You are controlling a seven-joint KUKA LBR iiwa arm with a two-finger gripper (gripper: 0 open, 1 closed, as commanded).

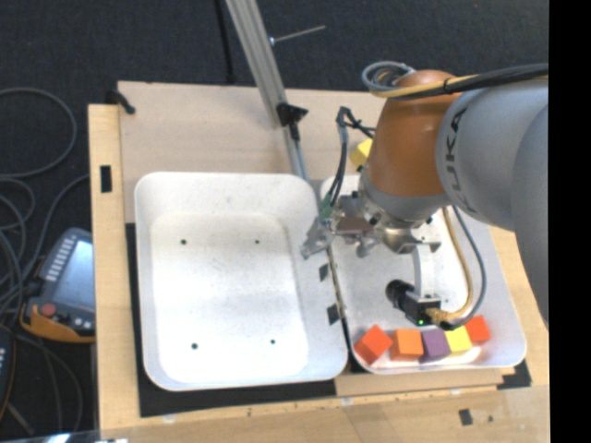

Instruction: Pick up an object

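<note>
Pincer (360, 234) hung over the right shallow white bin (510, 344); whether apart or together could not be told. A red-orange cube (374, 342) lay nearest, toward the camera from it, heading a row of coloured blocks (434, 342) running rightward.

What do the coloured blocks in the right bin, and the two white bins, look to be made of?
Row of blocks: probably foam or painted wood, matte; flat solid colours, no glints. Left bin and right bin: likely moulded plastic, matte white; rounded corners, raised rims, faint speckling. Neither is certain from this view.
</note>
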